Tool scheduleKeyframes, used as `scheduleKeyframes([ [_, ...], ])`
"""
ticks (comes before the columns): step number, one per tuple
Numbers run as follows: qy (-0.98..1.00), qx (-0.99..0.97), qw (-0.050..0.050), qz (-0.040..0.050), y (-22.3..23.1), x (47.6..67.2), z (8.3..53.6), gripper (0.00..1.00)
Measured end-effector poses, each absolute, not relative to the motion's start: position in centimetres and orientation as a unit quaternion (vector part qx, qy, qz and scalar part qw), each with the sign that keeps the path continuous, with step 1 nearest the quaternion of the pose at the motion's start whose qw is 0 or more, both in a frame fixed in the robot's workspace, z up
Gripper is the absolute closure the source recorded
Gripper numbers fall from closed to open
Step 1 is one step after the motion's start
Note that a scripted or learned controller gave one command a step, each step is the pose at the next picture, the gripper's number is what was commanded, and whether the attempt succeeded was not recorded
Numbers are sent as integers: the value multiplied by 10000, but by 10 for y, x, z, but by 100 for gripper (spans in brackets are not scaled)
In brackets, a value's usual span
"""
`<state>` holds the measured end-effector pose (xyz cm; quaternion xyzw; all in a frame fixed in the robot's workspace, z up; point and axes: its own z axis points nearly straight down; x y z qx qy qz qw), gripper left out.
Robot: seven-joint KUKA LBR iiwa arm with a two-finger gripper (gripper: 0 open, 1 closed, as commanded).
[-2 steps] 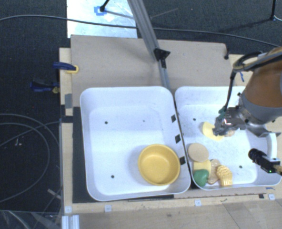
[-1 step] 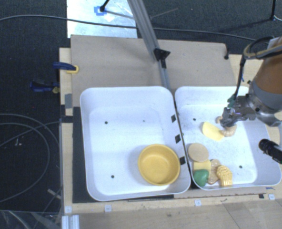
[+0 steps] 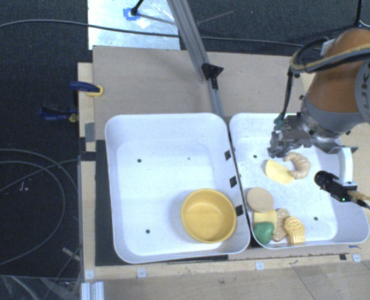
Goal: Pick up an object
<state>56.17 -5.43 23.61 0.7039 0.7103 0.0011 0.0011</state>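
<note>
**Caller:** Where's your pincer right now?

**Arm:** My gripper (image 3: 279, 147) is down inside the right bin (image 3: 354, 230), near its upper left part, just above and to the left of the yellow wedge (image 3: 277, 171). I reach in from the right, orange band up top.

**Caller:** Spread or pinched?

**Arm:** Can't tell from this angle; it's a dark cluster against the white floor, and nothing I can see sits in it.

**Caller:** What's on offer around you?

**Arm:** The yellow wedge lies close below me, touching a curled tan pastry piece (image 3: 299, 165) on its right. Further down there's a round tan disc (image 3: 259, 199), and under it, crowded at the bin's lower edge, a green piece (image 3: 264, 231), a small yellow block (image 3: 265, 217) and a ridged yellow item (image 3: 294, 230).

**Caller:** And the other side?

**Arm:** The left bin (image 3: 141, 167) has a yellow bowl (image 3: 208, 214) upright near its lower right corner, well apart from me.
</note>
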Motion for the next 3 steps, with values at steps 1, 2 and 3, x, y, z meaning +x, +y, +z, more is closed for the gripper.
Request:
scheduleKeyframes([
  [1,7107,7035,13,21,-11,596,238,100],
  [2,7110,7032,8,24,39,614,246,100],
  [3,7104,7038,5,12,81,638,228,100],
])
